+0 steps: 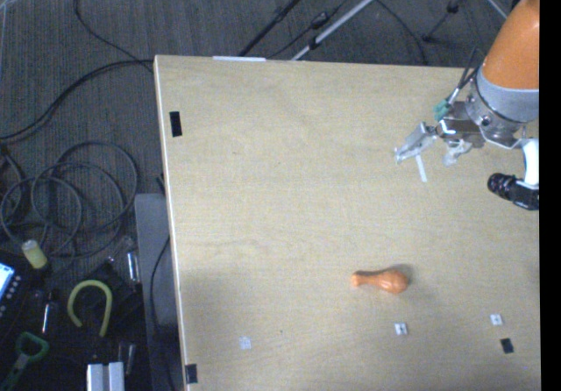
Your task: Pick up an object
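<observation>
Wooden board: a pale plain surface that lies under the gripper and stretches far to its left; smooth, so I judge that a small thing can slide on it.
Orange object: pear-shaped, with a thin neck toward the left; it lies flat on the board, below the gripper and a little to its left, well apart from it.
Gripper: at the end of the arm, its two thin fingers spread open, with nothing between them.
Arm: grey with an orange part, behind the gripper at its right.
Risk: the object is rounded, so the fingers may push or roll it away when they close.
Risk: the neck is thin, so a grip there may slip.
</observation>
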Available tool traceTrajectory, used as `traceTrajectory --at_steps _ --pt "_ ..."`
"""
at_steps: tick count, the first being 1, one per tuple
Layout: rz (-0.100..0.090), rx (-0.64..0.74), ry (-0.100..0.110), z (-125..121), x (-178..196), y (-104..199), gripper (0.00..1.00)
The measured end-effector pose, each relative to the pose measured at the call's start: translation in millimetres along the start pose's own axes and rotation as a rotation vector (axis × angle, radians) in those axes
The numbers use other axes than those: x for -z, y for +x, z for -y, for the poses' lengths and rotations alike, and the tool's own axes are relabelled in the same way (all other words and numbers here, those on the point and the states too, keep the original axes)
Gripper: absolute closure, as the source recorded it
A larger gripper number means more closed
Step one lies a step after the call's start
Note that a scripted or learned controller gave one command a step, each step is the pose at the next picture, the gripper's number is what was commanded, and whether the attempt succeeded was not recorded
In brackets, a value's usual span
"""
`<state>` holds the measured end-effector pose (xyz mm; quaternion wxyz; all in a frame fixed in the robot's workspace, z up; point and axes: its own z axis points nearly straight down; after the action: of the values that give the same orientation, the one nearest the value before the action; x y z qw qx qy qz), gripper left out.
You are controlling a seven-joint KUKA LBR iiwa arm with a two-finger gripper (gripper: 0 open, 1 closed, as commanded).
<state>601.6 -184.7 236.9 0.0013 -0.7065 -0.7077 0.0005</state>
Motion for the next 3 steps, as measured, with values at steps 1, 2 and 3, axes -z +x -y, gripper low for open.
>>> traceTrajectory --at_steps 1,2,3 --pt "0.006 0.051 0.000 -60 -80 -23 0.00" --pt "0.004 0.461 -0.002 -67 -132 -39 0.00" --pt "0.004 0.775 -0.003 -68 -152 -21 0.00"
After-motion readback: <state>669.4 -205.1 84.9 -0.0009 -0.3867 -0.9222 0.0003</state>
